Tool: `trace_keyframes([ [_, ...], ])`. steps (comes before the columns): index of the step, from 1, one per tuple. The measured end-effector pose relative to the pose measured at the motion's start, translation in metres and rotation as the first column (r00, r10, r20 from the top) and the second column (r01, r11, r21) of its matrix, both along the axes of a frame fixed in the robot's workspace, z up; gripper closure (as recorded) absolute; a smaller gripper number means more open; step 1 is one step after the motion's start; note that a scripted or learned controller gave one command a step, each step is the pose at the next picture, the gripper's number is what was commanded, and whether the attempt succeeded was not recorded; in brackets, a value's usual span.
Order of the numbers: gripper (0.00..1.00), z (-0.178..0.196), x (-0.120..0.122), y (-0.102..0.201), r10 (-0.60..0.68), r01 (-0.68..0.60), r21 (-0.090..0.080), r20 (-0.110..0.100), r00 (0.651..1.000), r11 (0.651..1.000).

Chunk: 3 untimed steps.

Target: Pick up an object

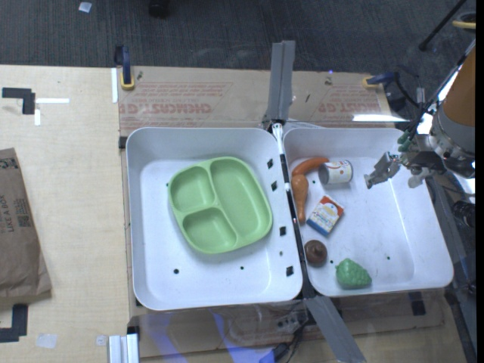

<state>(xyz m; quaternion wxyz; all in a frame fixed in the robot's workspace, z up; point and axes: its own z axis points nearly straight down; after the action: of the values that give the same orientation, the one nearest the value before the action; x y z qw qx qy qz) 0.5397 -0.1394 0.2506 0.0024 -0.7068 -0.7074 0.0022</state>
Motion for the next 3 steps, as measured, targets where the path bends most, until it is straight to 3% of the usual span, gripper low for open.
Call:
trace_keyframes([
  [1, 0.00, 0.000, 0.000, 0.000, 0.000, 0.000, 0.000, 0.000, 1.000, 1.000],
  [2, 0.00, -0.112, 0.080, 0.018, 0.183, -0.183, 0.000, 0.002, 0.983, 0.983],
  [3, 0.00, -0.161, 0.095, 0.029, 0.187, -0.187, 0.000, 0.003, 0.982, 0.982],
])
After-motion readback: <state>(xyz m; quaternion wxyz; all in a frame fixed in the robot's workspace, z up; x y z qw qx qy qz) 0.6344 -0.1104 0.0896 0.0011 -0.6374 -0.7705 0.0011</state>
